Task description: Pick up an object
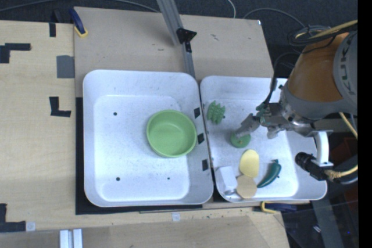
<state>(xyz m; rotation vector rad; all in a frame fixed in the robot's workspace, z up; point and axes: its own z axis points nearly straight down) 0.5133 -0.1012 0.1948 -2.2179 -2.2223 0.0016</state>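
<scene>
The arm reaches in from the right and hangs low over the right bin [232,85]. Its gripper [260,125] has its fingers spread apart, one toward the left and one toward the right, with nothing between them. Just beside the left finger, touching or nearly so, sits a small dark-green round piece [239,139]; that looks like the nearest thing to pick. Farther back in the same bin lies a spiky light-green toy [216,111]. Nearer the front edge there is a yellow oval piece [249,162], a tan piece [246,187] touching it, and a dark-green pepper shape [269,173] just to their right.

The left bin [110,84] holds a green bowl [171,133], well apart from the gripper.

To do this well, I'd say the gripper should shift left and a bit nearer so the round piece sits squarely between the fingers, then close. Closing off-centre would likely just nudge it away.
</scene>
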